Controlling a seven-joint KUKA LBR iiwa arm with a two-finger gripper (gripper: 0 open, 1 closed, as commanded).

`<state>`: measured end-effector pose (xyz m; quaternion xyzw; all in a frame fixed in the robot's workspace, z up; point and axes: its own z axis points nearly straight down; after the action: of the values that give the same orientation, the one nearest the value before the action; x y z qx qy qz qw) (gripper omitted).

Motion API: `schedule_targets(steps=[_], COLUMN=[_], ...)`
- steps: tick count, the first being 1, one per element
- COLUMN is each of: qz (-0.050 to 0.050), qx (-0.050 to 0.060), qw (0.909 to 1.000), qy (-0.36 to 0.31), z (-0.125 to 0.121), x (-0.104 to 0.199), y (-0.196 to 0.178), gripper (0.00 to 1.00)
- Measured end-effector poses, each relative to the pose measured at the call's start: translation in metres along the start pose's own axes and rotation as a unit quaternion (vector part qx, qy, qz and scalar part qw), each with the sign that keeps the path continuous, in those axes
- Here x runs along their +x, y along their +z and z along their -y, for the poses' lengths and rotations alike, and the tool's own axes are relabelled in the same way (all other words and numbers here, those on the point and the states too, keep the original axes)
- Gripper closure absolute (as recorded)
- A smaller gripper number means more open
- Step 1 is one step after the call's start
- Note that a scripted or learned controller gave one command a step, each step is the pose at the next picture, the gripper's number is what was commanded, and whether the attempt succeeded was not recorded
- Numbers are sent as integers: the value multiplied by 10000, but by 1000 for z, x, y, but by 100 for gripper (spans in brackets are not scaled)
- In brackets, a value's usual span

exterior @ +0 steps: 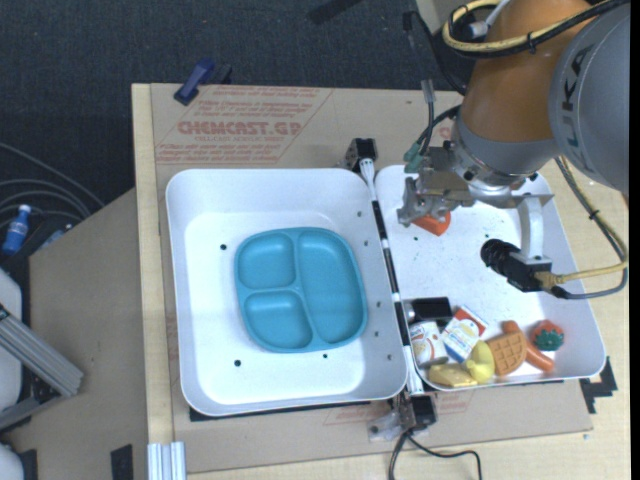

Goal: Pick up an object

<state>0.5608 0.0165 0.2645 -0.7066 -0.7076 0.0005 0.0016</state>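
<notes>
My gripper (pixel 428 214) hangs over the upper left part of the right bin (pixel 570 268), close to the divider. A small orange object (pixel 435 226) sticks out from between its fingertips, and the gripper looks shut on it. The wrist hides most of the orange object. A heap of toy food lies in the near corner of the right bin: a small carton (pixel 462 336), a yellow piece (pixel 452 374), a waffle-like piece (pixel 507 351) and an orange-and-green piece (pixel 547 337).
A blue divided plate (pixel 300 288) lies in the middle of the left bin (pixel 200 228). A black block (pixel 431 309) rests by the divider near the heap. The arm's black attachment (pixel 505 261) and cable hang over the right bin's middle.
</notes>
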Motion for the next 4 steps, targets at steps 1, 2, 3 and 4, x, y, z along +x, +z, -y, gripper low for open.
schedule_targets(steps=[1,2,3,4], qz=[3,13,5,11], qx=[3,-17,-4,-22], qw=[10000,10000,10000,10000], qy=[2,12,6,3], z=[3,-74,-15,-37], x=[38,-25,-23,-10], y=[7,25,-6,5], gripper=[100,100,100,100])
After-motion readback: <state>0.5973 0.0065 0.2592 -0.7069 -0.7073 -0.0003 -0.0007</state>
